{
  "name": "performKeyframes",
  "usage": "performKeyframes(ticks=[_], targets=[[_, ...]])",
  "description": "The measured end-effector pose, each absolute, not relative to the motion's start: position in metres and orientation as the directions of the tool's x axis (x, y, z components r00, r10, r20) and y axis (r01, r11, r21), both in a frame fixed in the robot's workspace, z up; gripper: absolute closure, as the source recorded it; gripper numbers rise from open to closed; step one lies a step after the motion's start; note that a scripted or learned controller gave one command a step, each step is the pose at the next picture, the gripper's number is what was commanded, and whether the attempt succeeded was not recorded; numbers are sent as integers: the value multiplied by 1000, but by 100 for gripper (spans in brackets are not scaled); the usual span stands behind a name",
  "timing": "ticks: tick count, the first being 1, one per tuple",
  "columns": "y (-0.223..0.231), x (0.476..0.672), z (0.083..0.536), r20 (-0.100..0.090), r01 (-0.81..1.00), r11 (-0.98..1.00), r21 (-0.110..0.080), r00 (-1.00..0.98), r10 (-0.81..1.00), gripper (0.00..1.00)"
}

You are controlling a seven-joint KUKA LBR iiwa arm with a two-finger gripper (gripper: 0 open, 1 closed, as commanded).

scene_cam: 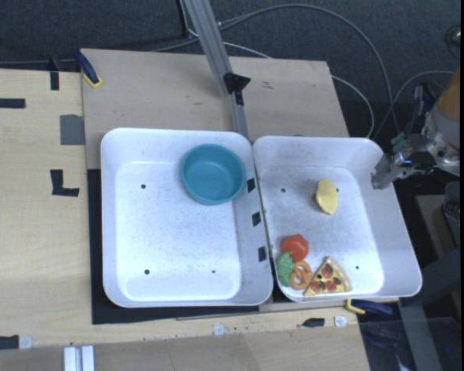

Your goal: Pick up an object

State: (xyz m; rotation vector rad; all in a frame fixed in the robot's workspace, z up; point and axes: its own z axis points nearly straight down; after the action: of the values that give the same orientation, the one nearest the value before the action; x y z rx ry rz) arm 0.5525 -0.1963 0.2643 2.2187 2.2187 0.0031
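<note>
Two white bins on a table, seen from above, with a robot tool at the right edge.

A blue bowl (213, 174) sits in the left bin (131, 269). The right bin (371, 230) holds a yellow piece (327, 196), a red tomato (295, 246) and a pizza slice (328, 277). The tool (387, 172) hovers over the right bin's rim.

Arm (448, 122) cut off at right edge
</note>
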Motion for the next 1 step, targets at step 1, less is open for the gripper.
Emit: performKeyframes(ticks=[1], targets=[[-149,571,269,1,1000,4,0,-4,1000,100]])
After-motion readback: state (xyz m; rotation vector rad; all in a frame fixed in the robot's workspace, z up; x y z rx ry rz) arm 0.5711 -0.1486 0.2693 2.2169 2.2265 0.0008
